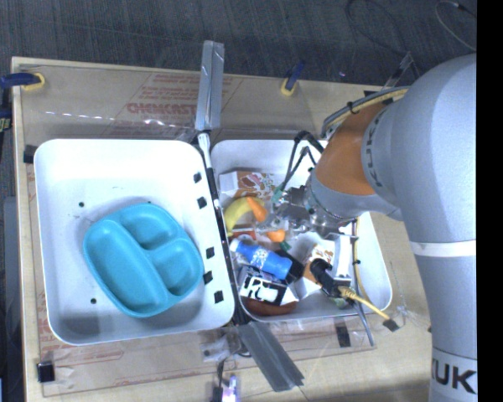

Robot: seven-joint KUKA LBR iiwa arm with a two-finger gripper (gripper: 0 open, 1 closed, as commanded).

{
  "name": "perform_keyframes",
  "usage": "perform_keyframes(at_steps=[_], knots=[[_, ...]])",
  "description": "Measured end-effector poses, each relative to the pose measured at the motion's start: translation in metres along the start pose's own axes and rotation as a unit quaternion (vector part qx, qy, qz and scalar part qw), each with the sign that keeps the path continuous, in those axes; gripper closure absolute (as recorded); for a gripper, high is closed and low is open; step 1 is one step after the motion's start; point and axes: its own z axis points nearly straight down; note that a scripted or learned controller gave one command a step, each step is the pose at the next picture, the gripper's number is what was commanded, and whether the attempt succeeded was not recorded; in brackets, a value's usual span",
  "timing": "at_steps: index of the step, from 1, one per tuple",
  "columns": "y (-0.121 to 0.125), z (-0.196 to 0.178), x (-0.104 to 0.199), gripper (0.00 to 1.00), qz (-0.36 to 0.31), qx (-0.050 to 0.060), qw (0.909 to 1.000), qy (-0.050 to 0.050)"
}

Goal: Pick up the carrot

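The orange carrot (257, 208) lies in the clutter of the right bin (260, 151), beside a yellow banana-like piece (237, 215). Another small orange bit (275, 236) shows just below the gripper. My gripper (290, 216) is low in the right bin, immediately right of the carrot, and its tip is dark and partly lost among the objects. The grey wrist with its orange band (345, 159) covers the bin's right half.
The right bin also holds a blue bottle (267, 260), a black-and-white packet (263, 289), a brown bowl rim (268, 310) and a printed packet (253, 181). A blue divided plate (142, 260) lies in the left bin (109, 162). A divider wall (211, 224) separates the bins.
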Motion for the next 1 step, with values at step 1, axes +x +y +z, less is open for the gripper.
perform_keyframes(at_steps=[1], knots=[[0.0002, -0.0940, 0.0499, 1.00, -0.009, 0.004, 0.9999, 0.000]])
